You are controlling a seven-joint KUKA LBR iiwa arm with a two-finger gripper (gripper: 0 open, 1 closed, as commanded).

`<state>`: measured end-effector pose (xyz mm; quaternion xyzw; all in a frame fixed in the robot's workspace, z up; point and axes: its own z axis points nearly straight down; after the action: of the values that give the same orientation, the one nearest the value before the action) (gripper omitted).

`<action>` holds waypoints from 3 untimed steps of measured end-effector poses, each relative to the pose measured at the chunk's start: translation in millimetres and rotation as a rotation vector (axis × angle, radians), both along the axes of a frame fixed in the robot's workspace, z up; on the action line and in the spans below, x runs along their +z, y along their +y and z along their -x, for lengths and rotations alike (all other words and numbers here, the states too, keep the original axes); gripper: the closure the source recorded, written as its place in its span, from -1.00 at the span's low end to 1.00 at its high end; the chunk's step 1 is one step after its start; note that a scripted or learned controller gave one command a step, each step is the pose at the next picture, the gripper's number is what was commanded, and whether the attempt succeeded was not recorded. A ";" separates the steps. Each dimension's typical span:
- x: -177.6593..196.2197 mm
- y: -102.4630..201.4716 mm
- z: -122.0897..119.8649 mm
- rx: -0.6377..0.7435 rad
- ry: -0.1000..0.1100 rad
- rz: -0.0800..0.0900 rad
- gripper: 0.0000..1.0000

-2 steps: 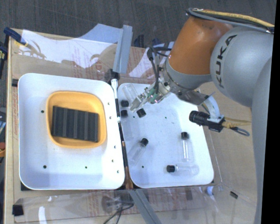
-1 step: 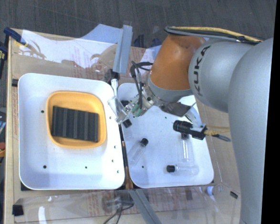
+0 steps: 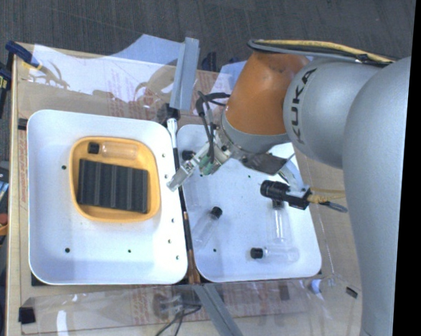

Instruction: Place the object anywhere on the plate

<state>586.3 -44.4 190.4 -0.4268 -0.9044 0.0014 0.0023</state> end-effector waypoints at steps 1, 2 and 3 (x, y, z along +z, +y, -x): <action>1.8 -31.7 -30.8 0.284 -0.006 0.000 -1.00; 21.5 -48.6 -47.8 0.719 -0.007 -0.001 -1.00; 71.8 -89.9 -42.1 1.025 -0.008 0.000 -1.00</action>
<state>628.5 -134.4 262.2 0.0715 -0.9974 0.0006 -0.0019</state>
